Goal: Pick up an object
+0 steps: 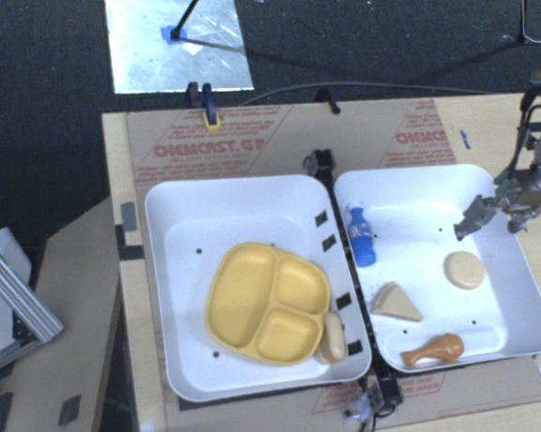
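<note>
Your gripper [470,221] hovers over the right bin [533,314], above and just beside the round cream disc [464,270]; whether it's open or closed you cannot tell, and nothing shows in it. The disc lies flat near the bin's right wall. It looks light, stiff and smooth, so pinch it across its edges.

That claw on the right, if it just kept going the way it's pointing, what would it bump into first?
The gripper points left and slightly down over the right bin. Straight on, it would probably meet that bin's bare white floor, short of the blue bottle. The round beige piece lies off that line. Height is hard to judge.
</note>
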